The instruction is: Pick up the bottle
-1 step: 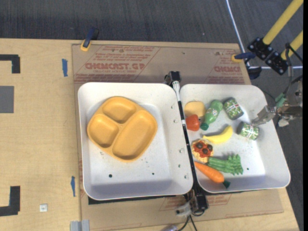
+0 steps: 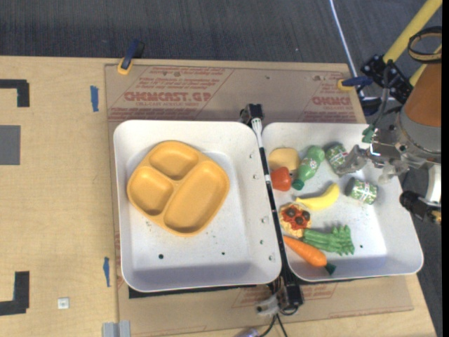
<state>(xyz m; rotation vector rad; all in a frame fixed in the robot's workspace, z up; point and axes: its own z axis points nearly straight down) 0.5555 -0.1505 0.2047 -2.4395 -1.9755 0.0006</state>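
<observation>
The bottle (image 2: pixel 307 166) lies tilted in the right bin (image 2: pixel 400 258), between the tomato (image 2: pixel 281 179) and a can (image 2: pixel 335 156), so access is tight; the gripper (image 2: pixel 365 161) hovers just beside that can; whether the jaws are released or clenched, I cannot tell.

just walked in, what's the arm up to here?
The KUKA arm reaches in from the right over the right bin, after the green bottle. Its hand sits at the bin's upper right, by two crumpled green wrappers, a short way right of the bottle. The bottle lies untouched among the toy food: a yellow and red fruit, a banana, green beans and a carrot. The left bin holds an orange divided plate. No grasp yet.
</observation>
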